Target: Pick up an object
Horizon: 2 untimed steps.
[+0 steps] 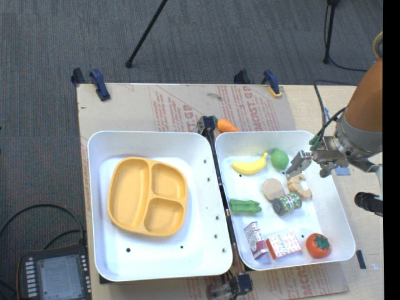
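My gripper (307,160) hangs over the upper right part of the right bin (347,230), and its fingers stand apart with nothing between them. The nearest object, a small beige piece (299,187), lies just below the fingertips, towards the near side of the bin. Beside it are a round tan thing (272,189) and a small can (287,203). The green ball (279,159) lies to the left of my gripper, touching the banana (249,165).

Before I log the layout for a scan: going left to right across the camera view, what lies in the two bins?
Yellow divided tray → green pepper → yellow banana → green ball → small can → red tomato.
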Available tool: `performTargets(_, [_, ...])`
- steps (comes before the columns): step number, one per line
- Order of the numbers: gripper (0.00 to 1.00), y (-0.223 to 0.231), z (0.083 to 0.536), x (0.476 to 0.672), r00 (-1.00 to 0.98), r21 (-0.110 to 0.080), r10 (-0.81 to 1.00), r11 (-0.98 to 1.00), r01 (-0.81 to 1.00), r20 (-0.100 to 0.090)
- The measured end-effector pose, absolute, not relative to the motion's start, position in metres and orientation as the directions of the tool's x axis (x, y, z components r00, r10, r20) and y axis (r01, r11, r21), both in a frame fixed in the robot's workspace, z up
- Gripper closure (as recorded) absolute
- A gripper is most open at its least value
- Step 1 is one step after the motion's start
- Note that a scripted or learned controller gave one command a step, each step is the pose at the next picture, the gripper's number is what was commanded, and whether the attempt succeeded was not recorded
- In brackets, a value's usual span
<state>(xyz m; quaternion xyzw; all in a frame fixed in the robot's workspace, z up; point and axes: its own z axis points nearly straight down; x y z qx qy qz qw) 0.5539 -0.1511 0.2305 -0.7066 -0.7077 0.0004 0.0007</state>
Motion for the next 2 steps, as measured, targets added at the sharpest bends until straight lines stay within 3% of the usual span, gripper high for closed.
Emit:
performTargets(1, [0.00, -0.1344, 0.0862, 0.6115, -0.002, -0.005, 1.000, 0.002, 1.000, 0.002])
performTargets(2, [1.00, -0.1346, 0.0951, 0.6113, 0.000, -0.007, 1.000, 0.000, 1.000, 0.003])
